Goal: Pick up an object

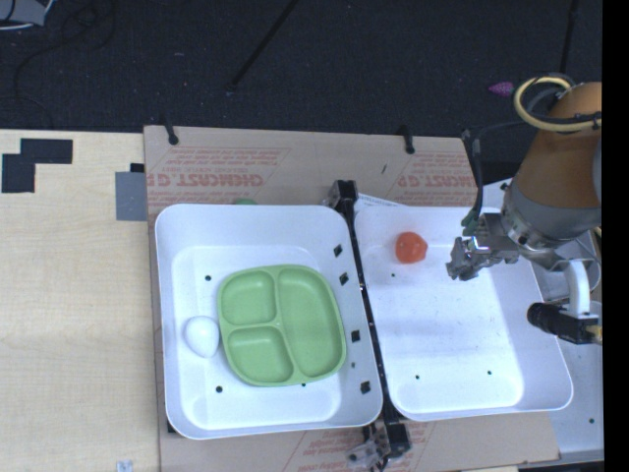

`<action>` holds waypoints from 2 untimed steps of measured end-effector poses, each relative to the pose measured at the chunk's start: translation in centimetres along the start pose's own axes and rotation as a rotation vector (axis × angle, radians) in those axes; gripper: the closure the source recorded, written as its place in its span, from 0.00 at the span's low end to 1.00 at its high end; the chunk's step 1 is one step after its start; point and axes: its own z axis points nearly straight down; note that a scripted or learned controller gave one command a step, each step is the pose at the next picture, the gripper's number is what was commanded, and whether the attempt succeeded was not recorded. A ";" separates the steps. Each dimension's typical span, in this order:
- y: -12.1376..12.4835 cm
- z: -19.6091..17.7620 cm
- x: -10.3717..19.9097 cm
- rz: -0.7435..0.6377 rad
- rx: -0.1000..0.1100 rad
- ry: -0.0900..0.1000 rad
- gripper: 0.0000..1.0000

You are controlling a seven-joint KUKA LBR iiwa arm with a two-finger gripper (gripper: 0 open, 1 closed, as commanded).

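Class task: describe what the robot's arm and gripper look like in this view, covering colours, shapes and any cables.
The arm is a rounded grey body with an orange band, and a yellowish cable loops at its top. The gripper is a small, dark grey metal part.

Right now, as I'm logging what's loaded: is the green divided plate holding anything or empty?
Empty. All three compartments of the green divided plate show bare green. The white ball sits beside its left edge on the left bin floor, not in it.
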 end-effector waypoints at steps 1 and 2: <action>0.0 -2.8 -0.1 0.000 0.001 0.000 1.00; -0.5 -3.1 4.8 -0.003 0.005 0.002 1.00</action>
